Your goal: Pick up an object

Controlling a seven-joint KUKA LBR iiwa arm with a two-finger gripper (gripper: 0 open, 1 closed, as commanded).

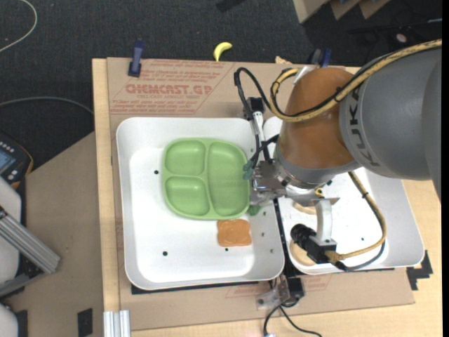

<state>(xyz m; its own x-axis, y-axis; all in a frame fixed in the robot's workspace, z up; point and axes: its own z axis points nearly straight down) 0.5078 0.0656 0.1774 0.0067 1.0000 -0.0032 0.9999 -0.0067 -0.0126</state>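
Hovering at the right edge of the green three-compartment plastic plate (206, 177) in the left white bin (133, 209), the hand (258, 184) is mostly hidden. An orange bread-like block (233, 233) lies just below the plate; a descent here would probably clip the plate rim or bin wall.

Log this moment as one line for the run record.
arm: over divider between bins | end effector: at right edge of green tray, grip state unclear | orange block: left bin, below tray

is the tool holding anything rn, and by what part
Cannot be told: the tool sits at the right rim of the green tray, its tips hidden under the arm.
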